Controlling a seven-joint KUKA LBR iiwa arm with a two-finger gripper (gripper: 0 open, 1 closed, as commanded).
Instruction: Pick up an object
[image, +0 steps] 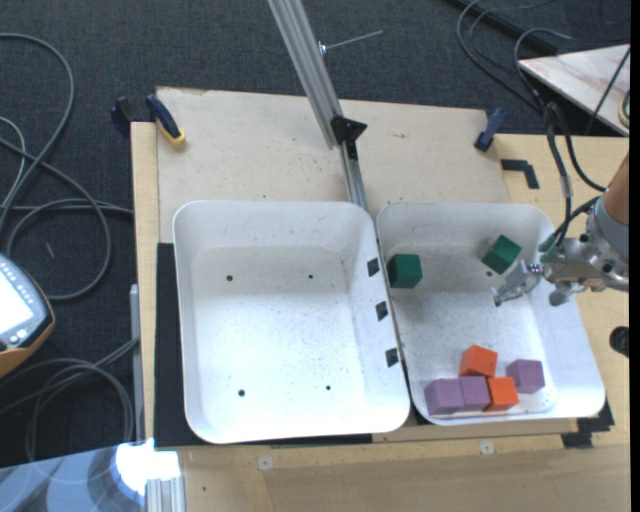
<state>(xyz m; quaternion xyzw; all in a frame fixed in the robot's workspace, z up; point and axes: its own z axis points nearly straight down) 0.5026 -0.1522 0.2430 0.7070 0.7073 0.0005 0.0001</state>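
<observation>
Hovering in the right bin (560, 300), tool (512, 290) beside green block (501, 253); grip state unclear.

1. Left bin (200, 330): we see a bare floor, open across the frame's centre-left.
2. Right bin (440, 330): we see open floor at its middle.
3. Obstacles: two green blocks (405, 270) at its top; an orange-and-purple cluster (485, 380) along its bottom edge.

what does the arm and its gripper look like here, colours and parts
The arm enters at the right edge as a rounded grey body. Its wrist end is bare silvery metal, blocky, with small dark fittings. The gripper is slim, pale metal fingers sticking out over the right bin. A dark cable runs along the arm.
</observation>
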